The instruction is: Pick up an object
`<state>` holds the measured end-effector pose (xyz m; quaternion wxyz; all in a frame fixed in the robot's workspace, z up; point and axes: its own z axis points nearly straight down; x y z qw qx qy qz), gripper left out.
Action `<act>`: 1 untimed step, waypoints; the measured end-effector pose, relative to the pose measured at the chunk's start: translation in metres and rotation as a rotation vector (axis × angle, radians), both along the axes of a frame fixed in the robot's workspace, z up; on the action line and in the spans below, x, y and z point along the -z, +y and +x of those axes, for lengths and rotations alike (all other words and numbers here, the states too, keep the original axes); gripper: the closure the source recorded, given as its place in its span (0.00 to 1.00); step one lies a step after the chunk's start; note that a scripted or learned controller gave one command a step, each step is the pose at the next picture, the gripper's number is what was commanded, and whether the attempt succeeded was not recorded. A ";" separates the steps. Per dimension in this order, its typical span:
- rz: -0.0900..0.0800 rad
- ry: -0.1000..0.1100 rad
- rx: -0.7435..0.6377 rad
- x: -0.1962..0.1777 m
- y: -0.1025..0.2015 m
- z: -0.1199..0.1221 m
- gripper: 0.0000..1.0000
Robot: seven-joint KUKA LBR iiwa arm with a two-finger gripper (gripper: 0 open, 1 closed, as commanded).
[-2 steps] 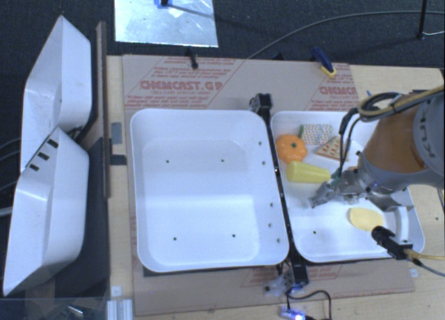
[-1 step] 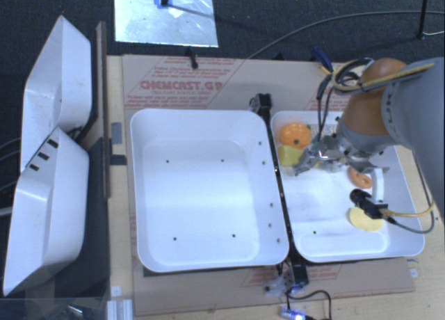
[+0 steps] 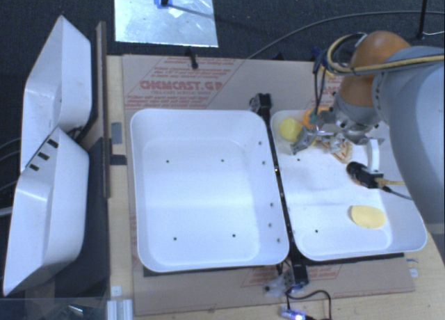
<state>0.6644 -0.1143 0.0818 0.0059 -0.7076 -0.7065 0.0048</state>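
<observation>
Just beside the claw, its opening impossible to tell, lies a rounded, pale yellow object.

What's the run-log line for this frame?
gripper: low in right bin, far end | yellow ball: beside it | yellow disc: near end | grasp: unconfirmed

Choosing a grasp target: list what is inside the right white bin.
A yellow ball, a flat pale-yellow disc and an orange piece by the gripper. The grey arm covers the far right corner.
</observation>
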 end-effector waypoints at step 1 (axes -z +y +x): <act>0.001 -0.004 0.000 0.001 -0.030 0.001 0.00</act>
